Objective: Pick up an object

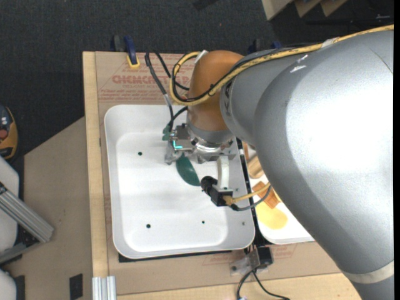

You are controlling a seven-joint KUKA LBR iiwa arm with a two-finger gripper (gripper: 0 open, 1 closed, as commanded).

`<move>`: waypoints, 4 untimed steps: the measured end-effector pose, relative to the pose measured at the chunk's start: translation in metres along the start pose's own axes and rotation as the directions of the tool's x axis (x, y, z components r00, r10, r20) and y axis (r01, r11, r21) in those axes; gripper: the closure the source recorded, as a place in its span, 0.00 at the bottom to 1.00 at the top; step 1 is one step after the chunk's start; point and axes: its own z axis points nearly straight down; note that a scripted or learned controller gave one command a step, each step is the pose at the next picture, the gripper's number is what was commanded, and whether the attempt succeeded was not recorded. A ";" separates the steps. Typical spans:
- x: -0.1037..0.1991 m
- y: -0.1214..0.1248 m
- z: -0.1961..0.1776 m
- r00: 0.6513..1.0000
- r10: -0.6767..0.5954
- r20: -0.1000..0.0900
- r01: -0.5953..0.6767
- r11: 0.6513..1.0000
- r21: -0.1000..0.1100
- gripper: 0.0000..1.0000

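A dark green, leaf-shaped object (187, 170) lies in the left white bin (144, 192), near its right side. My gripper (178, 152) hangs right over the upper end of that object, low in the bin. The wrist and its cables cover the fingers, so their state is hidden. The orange band (209, 80) and the big grey arm (312, 136) reach in from the right.
The right bin (281, 230) is mostly hidden under the arm; a yellow object (273, 216) and an orange-tan piece (256, 167) show in it. Black and yellow cables (219, 195) hang beside the wrist. The bins sit on a cardboard sheet (100, 167).
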 end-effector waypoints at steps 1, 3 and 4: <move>-0.007 0.064 -0.222 1.000 -0.003 -0.003 0.003 1.000 -0.023 0.00; -0.166 0.073 -0.099 1.000 0.006 0.002 -0.006 1.000 0.003 0.00; -0.243 0.073 -0.071 1.000 0.006 0.002 -0.006 1.000 0.003 0.00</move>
